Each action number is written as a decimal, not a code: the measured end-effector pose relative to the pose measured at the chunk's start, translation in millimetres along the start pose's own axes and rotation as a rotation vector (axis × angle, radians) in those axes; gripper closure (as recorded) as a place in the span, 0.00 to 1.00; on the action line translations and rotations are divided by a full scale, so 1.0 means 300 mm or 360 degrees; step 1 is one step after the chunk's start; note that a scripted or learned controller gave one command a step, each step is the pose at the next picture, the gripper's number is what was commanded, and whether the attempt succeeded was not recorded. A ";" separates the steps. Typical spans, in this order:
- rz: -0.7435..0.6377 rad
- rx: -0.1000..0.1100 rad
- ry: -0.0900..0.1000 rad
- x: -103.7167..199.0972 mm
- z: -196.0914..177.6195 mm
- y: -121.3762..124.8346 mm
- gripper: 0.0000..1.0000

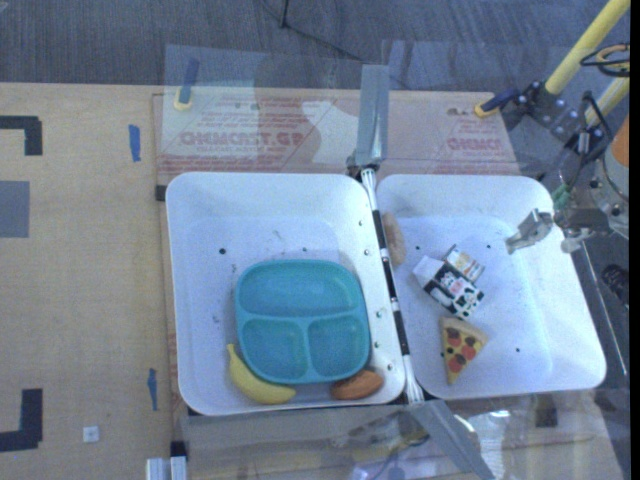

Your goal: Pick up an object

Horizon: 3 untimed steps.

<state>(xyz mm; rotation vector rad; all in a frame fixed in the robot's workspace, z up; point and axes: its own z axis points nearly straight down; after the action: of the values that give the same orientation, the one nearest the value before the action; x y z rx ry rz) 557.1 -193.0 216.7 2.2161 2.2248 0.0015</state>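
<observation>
The right bin (560, 363) serves as the reference for this inspection; the gripper (530, 230) stands over that bin's far right part, close to its right wall, with the arm entering from the right side of the bench; its pale fingers point leftward toward the bin's middle, but from where I stand I cannot tell whether they are spread or closed, and nothing is seen between them; the nearest candidate for the pick, in my judgement, is the small carton (452, 280), white with black markings, which lies near the middle of the right bin, to the left of the gripper and somewhat nearer the bin's front edge; its long axis runs on a diagonal, from the bin's left-middle toward its front-right; gripper and carton are apart, with bare bin floor between them; just in front of the carton lies a pizza slice (460, 346), its point toward the bin's front wall; a bread roll (394, 240) rests against the bin's left wall; the coming move therefore turns on a leftward and slightly forward travel, with the fingers set across the carton's diagonal.
</observation>
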 end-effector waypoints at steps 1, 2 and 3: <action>0.0206 0.0003 0.0001 0.277 0.380 0.136 0.00; 0.0239 -0.0007 0.0002 0.212 0.429 0.129 0.00; 0.0241 -0.0016 -0.0001 0.207 0.389 0.134 1.00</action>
<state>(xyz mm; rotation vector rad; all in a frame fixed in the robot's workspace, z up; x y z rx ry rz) 597.3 -130.7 100.1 2.3726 2.0457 0.0117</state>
